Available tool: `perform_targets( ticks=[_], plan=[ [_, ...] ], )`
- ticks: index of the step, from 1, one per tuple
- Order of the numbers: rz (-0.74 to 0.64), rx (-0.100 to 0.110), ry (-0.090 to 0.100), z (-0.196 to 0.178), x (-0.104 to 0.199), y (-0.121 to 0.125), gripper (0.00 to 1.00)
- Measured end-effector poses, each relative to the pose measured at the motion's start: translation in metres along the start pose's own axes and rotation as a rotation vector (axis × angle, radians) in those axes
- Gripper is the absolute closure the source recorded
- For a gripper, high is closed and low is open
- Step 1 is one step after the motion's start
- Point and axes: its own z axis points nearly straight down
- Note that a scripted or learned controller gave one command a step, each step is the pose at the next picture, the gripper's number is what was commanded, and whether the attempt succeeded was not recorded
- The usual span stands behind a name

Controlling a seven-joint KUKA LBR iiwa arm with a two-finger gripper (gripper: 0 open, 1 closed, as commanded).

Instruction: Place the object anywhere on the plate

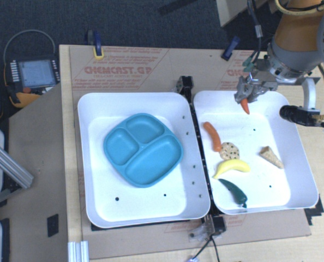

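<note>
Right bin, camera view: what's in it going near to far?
Dark green pepper → banana → cookie → sausage → small orange carrot in the gripper at the far end. The tan wedge sits level with the banana and cookie, so I left it out.

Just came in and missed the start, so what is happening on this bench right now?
The robot arm reaches in from the right, its gripper raised over the far end of the right bin with a small orange carrot-like piece between its fingers. The blue divided plate lies in the left bin with nothing on it yet. In the right bin lie a sausage, a cookie, a banana, a dark green pepper and a tan wedge.
</note>
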Motion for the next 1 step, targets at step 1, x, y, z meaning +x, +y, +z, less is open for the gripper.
perform_targets(
  ticks=[1],
  plan=[
    [0.000,0.001,0.000,-0.0027,0.0450,-0.0195,1.00]
  ],
)
